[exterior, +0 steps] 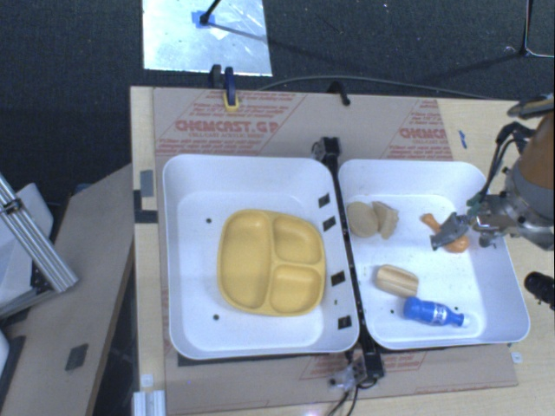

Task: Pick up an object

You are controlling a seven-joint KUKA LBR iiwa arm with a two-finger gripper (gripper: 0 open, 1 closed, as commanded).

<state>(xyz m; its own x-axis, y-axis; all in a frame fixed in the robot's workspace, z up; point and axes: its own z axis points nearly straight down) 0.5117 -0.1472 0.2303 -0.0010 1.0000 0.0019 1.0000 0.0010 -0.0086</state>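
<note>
**Camera view: arm at the right bin, over an orange piece**

Camera view looks down at a slant on a pale wooden bench (95, 232) set on dark carpet (69, 50). A brown board (286, 120) printed with red letters lies across the bench and bears two shallow white bins, smooth and round-cornered, side by side and joined along a black hinged strip.

Inside the left bin (191, 189) sits a yellow plastic tray (270, 261), glossy, rounded-square, moulded into three compartments. On the carpet beyond the bench lies a shiny silver sheet (204, 24) with a thin black rod resting on it. At the left edge stands a ribbed aluminium bar (35, 245).

Reaching in from the right, the grey arm (529, 189) ends low over the right bin (494, 319). Its gripper (454, 230) has dark metal fingers pointing left, and its tip is at the orange piece (455, 243), a small bright lump beside the bin's right middle. Whether the fingers are spread or closed around it cannot be told; the piece is partly hidden.

Smaller things in the right bin lie well apart: two pale beige lumps (373, 219), matt and rounded, touching each other near the hinge; a tan bread roll (396, 279), oblong and soft-looking, below them; and a blue plastic bottle (434, 312) with a white cap, lying on its side near the front wall.
</note>
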